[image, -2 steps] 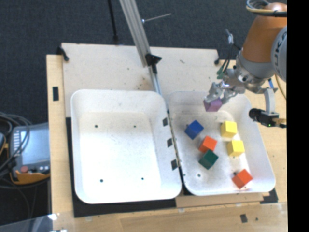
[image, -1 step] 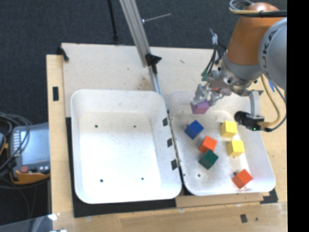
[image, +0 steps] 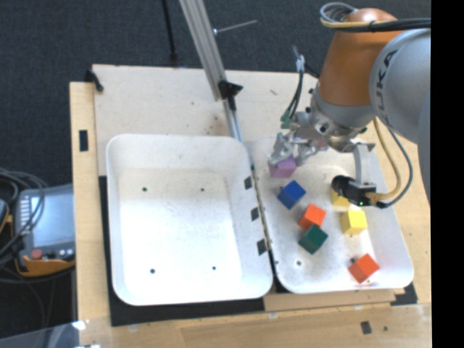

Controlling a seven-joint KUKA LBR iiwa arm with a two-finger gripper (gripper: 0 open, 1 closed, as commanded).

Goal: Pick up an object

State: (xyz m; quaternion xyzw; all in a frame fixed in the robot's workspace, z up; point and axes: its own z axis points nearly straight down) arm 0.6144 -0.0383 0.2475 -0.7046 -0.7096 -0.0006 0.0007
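The red cube [image: 363, 267] is lying nearest in the right bin [image: 397, 267], while at the far end of this bin the gripper [image: 284, 154] is closing its fingers on the purple cube [image: 282, 167], so the lifting is remaining to do.

Six blocks [image: 313, 216] lie in the right bin [image: 395, 267].

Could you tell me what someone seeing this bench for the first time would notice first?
Most striking is the big grey arm with its orange band, reaching in from the right, its tool low over a purple block at the right bin's back left corner. Next come the bright blocks scattered there: blue, orange, green, yellow. The left bin is plain white beside it.
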